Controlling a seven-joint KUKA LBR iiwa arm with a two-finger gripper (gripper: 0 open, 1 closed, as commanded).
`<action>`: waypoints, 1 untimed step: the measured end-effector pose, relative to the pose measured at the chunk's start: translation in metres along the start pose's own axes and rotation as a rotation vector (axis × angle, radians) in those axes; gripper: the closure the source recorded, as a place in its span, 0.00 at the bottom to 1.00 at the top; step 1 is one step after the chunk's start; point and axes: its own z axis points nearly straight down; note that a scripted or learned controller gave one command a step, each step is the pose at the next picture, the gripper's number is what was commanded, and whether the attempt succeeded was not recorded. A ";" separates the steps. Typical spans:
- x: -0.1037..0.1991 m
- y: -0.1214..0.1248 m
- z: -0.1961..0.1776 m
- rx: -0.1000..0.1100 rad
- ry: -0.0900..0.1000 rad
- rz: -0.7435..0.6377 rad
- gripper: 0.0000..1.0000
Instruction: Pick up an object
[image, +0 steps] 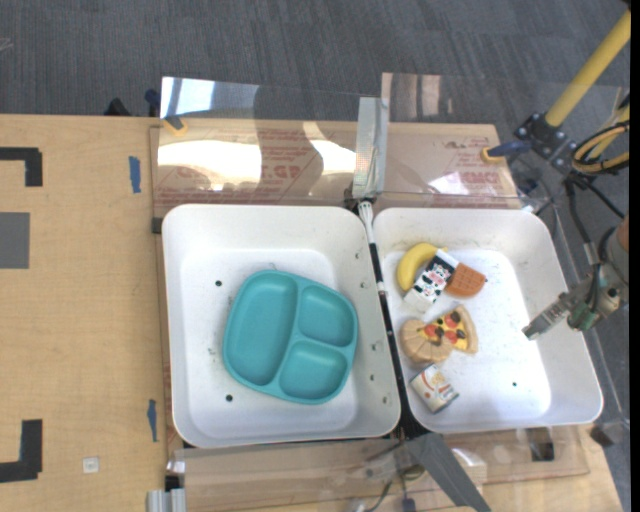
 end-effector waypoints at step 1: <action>0.000 0.002 -0.011 -0.004 -0.004 -0.004 1.00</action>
